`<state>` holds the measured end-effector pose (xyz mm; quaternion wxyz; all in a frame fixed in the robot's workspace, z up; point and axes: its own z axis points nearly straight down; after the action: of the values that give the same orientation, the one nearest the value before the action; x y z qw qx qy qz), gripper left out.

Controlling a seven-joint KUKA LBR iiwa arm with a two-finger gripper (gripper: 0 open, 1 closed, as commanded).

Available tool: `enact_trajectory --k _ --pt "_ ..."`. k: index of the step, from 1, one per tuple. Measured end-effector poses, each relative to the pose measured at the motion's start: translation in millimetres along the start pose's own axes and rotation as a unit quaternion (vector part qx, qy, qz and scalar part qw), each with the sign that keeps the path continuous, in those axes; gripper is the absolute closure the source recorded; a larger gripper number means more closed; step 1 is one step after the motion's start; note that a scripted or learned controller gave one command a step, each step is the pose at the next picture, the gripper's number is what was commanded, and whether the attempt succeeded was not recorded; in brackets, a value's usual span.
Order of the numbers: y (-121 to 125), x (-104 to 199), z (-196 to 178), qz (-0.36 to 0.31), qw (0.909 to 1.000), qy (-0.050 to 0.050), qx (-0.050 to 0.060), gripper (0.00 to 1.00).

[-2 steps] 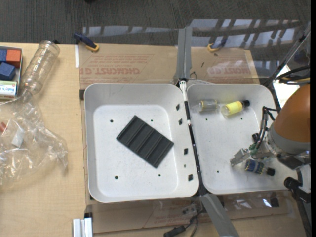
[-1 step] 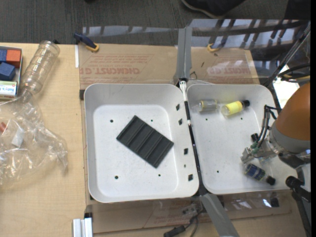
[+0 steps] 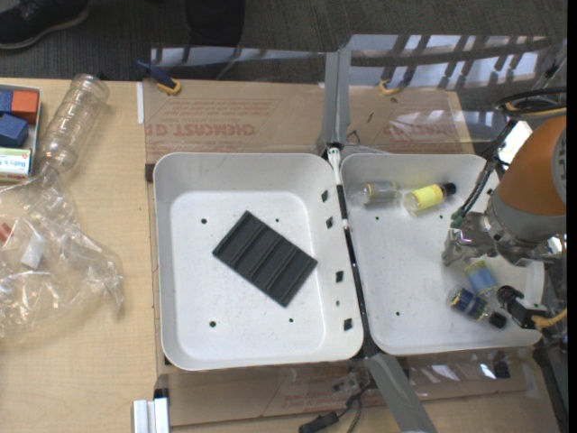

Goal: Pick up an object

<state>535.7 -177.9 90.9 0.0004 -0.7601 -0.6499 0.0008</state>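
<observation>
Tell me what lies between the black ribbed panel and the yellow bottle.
In the camera view, bare white floor, the two bins' adjoining rims and a clear bottle separate the black ribbed panel from the yellow bottle.

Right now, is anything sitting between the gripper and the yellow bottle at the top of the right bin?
Nothing visible. The gripper sits low in the right bin, and the yellow bottle lies up near the far wall beside a clear vial. Bare bin floor separates them. The blue object lies on the near side, out of that path.
</observation>
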Motion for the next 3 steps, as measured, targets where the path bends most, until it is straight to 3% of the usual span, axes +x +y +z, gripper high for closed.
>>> enact_trajectory --k 1,2,3 --pt "-0.3 -0.4 -8.5 -0.001 1.0 0.0 0.001 1.0" --pt "26.7 3.6 0.2 0.174 0.9847 -0.001 0.001 1.0" --pt "102.3 54.8 2.1 0.142 0.9898 -0.002 0.009 1.0"
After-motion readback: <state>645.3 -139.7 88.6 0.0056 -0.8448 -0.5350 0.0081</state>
